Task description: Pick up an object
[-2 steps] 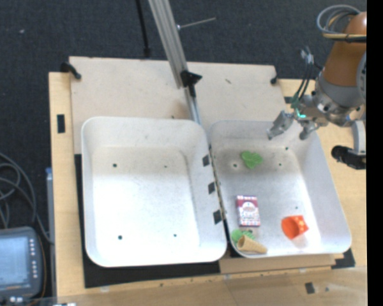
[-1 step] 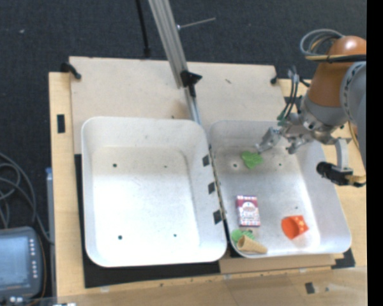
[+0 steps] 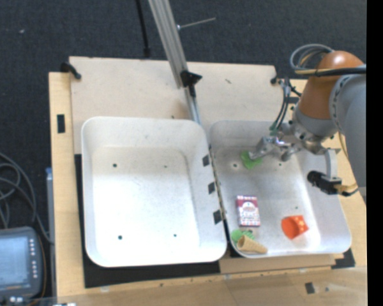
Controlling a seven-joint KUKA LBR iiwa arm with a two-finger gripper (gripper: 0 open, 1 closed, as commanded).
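The right bin (image 3: 319, 234) holds several small objects. A green object (image 3: 249, 160) lies in its far left part, and my gripper (image 3: 262, 150) reaches in from the right with its tip right at that object. Whether the green object is gripped cannot be made out. A dark red box (image 3: 247, 210) lies flat in the middle of the bin. An orange cup (image 3: 294, 227) sits on its side to the right of the box. A tan cone with a green piece (image 3: 249, 242) rests at the bin's near left corner.
The left bin (image 3: 96, 139) sits beside the right one, their rims meeting at a clipped divider (image 3: 212, 187). A slanted metal rail (image 3: 172, 43) rises from the back of the bench. The arm's orange band (image 3: 325, 88) hangs over the right bin's far right corner.
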